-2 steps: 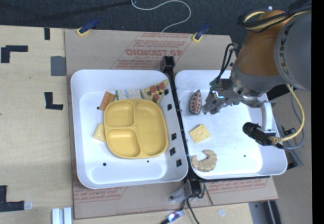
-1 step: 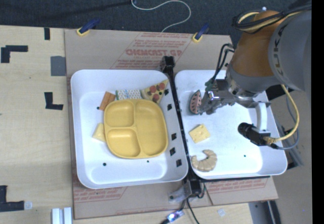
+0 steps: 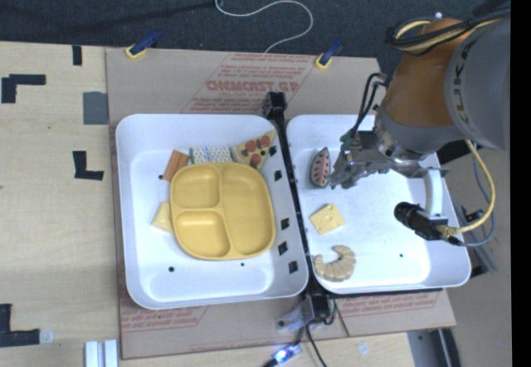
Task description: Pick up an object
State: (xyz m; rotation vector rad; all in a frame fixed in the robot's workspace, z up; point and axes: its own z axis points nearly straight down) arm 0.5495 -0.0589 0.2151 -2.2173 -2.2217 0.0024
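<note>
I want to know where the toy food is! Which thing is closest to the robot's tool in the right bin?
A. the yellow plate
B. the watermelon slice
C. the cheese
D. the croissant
B. The watermelon slice lies at the left side of the right bin, right beside the tool, while the cheese and croissant lie lower down.

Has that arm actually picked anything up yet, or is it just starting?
Nothing looks picked up yet. The watermelon slice, cheese wedge and croissant all lie on the floor of the right bin. In hand: the gripper is low in that bin, right beside the watermelon slice. Left: closing on an object and lifting it.
</note>
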